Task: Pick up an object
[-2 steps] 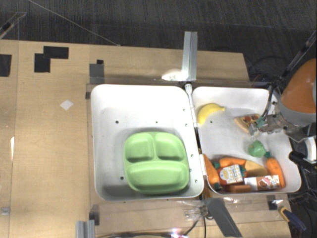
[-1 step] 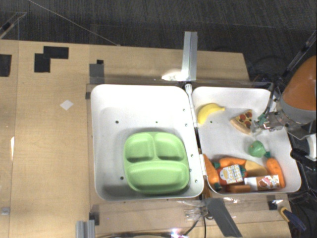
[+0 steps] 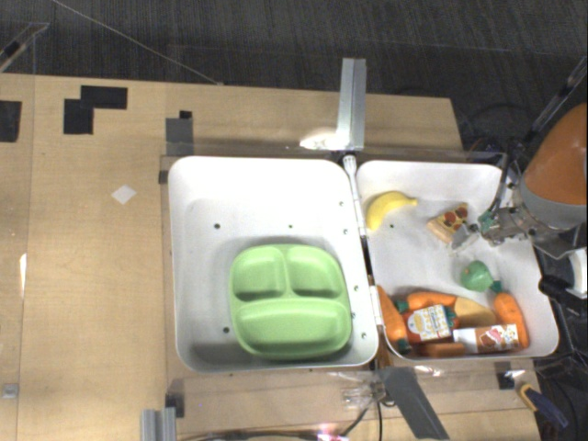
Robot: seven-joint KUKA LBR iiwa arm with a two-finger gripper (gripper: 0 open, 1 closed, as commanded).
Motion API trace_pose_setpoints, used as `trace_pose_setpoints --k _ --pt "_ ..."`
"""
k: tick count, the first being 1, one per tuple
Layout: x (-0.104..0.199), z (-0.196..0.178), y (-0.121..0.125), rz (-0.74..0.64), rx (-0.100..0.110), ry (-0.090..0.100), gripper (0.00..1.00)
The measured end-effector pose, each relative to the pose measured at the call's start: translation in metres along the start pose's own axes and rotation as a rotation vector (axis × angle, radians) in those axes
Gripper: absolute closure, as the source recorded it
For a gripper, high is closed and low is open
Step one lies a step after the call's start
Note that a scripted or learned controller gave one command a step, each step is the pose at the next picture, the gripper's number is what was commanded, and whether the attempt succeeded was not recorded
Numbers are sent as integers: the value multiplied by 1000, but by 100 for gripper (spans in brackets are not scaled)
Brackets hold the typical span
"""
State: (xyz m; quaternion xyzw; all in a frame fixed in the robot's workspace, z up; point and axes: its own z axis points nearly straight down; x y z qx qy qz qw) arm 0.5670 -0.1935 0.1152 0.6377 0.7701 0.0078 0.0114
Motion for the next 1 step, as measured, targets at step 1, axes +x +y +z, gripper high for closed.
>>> trace_pose_setpoints --k 1 --pt "4 22 -41 -34 9 1 0"
